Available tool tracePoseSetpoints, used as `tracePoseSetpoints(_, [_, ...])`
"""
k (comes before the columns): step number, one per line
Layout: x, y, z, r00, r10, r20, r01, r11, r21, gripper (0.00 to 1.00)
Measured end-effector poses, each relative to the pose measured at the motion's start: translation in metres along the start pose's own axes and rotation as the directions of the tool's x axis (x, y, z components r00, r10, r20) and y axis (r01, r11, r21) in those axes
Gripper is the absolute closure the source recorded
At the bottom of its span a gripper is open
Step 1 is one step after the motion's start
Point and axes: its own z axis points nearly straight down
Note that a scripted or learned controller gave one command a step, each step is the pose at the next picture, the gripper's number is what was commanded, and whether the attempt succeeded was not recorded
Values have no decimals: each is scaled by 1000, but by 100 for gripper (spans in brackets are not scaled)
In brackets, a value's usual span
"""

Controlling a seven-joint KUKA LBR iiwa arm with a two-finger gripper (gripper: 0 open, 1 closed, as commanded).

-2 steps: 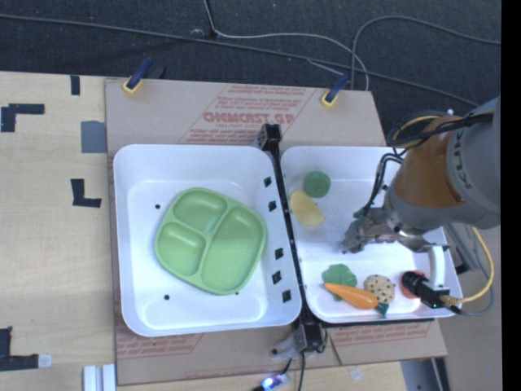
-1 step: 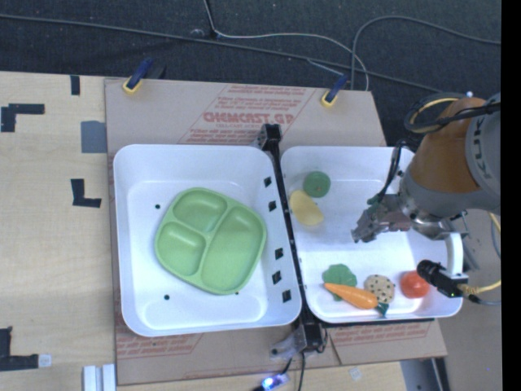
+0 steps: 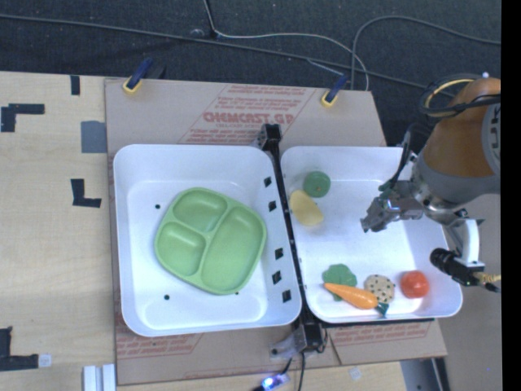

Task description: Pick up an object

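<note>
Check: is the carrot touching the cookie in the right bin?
Touching. In the camera view the carrot lies against the cookie, its thick end overlapping the cookie's lower left edge with no white bin floor between them.

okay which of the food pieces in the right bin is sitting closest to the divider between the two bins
The pale yellow piece, lying right beside the divider. The green ball above it sits slightly farther in.

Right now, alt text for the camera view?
The arm's hand hovers over the right bin, which holds a green ball, yellow piece, broccoli, carrot, cookie and tomato. The left bin holds a green divided plate.
</note>
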Motion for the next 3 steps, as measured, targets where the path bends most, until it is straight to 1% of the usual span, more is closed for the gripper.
tracePoseSetpoints(1, [5,-2,-62,1000,-1,1,1,1000,-2,100])
tracePoseSetpoints(2, [58,9,-52,1000,-5,-2,5,1000,5,100])
tracePoseSetpoints(3, [100,29,-39,1000,-3,-1,3,1000,5,100])
